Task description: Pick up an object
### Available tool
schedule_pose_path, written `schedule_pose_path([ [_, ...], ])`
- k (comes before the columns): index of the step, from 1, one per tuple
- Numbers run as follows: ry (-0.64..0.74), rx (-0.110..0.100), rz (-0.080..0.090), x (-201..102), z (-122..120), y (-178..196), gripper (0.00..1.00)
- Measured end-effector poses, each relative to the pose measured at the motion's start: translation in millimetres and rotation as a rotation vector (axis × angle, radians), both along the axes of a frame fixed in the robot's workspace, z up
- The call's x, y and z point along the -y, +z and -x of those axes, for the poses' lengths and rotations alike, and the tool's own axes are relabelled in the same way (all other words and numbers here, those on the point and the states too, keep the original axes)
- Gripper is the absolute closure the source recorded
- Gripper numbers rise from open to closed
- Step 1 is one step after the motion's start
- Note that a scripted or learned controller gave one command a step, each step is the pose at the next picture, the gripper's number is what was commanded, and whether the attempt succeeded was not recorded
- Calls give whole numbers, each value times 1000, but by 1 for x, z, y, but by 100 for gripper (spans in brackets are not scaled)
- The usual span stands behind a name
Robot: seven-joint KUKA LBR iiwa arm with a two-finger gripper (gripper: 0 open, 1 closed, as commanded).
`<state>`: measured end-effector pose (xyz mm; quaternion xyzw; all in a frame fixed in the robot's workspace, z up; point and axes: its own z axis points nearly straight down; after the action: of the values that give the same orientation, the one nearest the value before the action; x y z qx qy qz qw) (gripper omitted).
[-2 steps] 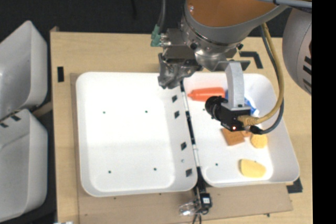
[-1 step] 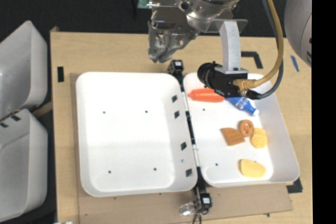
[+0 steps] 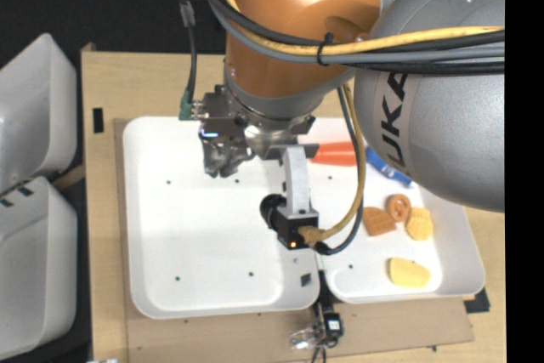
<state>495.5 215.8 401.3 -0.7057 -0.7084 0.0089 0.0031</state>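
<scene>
Fingers [image 3: 223, 164] over left bin [image 3: 153, 268], spread unclear; toy foods [image 3: 399, 217] well apart.

Tan wooden bench [image 3: 102, 208] carries two shallow white bins side by side: the left bin [image 3: 204, 268] and the right bin [image 3: 450, 272], their inner rims touching near the middle.

Arm [image 3: 408, 89] enters from right of camera view; grey upper link fills upper right, orange band [image 3: 297, 13] directly above wrist. Wrist points down. Gripper [image 3: 223, 161] sits below wrist assy, at mid-left of frame. Yellow and black cables [image 3: 357, 42] routed across band and grey link.
</scene>
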Motion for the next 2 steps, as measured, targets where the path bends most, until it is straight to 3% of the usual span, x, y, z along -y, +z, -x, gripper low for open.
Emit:
schedule_pose_path([
  [1, -3, -1, 0, -4, 9, -216, 100],
  [2, -5, 26, -9, -5, -64, -133, 100],
])
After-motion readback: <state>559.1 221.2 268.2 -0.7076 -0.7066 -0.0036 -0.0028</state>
